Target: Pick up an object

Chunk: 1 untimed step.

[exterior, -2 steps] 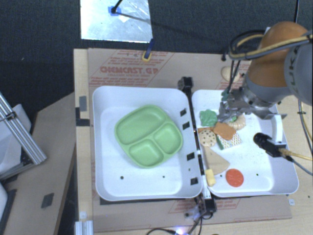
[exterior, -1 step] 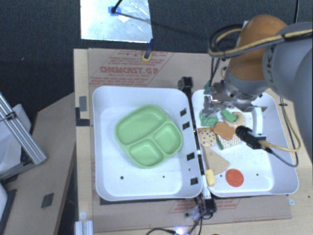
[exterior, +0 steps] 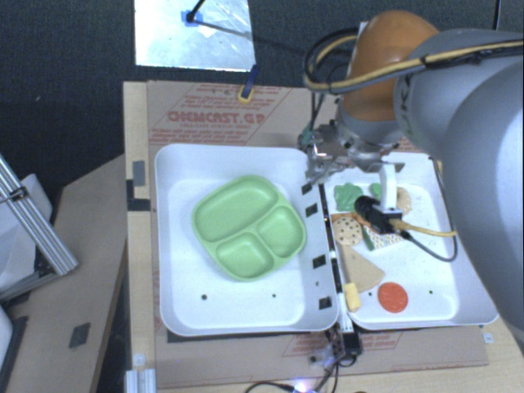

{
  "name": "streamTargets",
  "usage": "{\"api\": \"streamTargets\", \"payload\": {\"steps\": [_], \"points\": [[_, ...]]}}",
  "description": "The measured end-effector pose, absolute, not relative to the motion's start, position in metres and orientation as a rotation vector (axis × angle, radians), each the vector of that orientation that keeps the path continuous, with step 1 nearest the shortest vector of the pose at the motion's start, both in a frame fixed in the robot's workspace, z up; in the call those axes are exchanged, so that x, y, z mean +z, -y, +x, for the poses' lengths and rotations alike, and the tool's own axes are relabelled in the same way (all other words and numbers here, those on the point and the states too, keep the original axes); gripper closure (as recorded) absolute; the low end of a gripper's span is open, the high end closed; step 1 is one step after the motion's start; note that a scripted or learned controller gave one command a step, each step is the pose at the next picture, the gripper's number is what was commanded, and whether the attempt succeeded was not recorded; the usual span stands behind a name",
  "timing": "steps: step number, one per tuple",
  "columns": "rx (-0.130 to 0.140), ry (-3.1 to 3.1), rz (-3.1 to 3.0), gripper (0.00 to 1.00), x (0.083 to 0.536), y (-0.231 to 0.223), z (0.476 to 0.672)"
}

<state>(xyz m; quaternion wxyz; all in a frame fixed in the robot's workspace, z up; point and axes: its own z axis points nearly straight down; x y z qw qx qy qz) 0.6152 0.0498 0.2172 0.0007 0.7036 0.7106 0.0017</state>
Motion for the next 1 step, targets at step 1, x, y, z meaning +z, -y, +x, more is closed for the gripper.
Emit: {"api": "streamTargets", "payload": {"steps": [1], "points": [[0.006,-2.229,2.211,1.00,0.2211,-0.0786,0.6356]]}}
